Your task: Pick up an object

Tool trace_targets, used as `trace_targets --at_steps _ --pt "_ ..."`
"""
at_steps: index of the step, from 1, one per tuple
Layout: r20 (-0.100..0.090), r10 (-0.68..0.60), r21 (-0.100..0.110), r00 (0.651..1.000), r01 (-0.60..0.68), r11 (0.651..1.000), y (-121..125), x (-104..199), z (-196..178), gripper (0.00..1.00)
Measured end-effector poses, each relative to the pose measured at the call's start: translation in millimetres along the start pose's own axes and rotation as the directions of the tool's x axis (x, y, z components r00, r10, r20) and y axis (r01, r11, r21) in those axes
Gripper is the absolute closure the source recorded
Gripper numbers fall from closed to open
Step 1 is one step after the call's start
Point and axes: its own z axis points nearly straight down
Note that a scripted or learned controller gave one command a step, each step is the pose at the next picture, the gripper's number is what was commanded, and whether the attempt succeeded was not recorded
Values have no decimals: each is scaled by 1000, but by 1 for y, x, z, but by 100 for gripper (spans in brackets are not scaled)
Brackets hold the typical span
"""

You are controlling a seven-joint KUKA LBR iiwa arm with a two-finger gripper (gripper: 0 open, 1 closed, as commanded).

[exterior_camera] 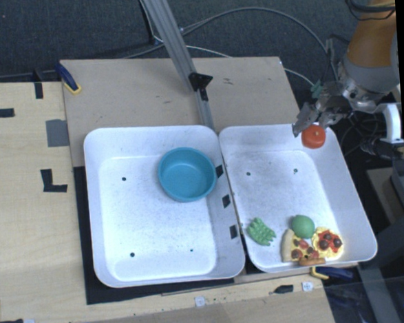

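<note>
Red ball [313, 137] sits right under the gripper [308, 124] at the far right corner of the right bin [341, 182] — looks pinched at its top between the fingers, but it's a shallow hold from what I can see. My worry: it's round and slick, so any jolt on the lift could squirt it out over the rim, since it's hanging right at the bin's edge. Green ball [302, 224], pizza toys [311, 245] and leafy thing [261, 231] are well apart at the near end.
</note>
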Motion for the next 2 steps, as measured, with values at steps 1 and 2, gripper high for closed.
trace_targets --at_steps 1,2 --pt "-2 -4 6 1000 4 1000 7 57 11 100" --pt "-2 -4 5 1000 4 1000 10 117 9 100"
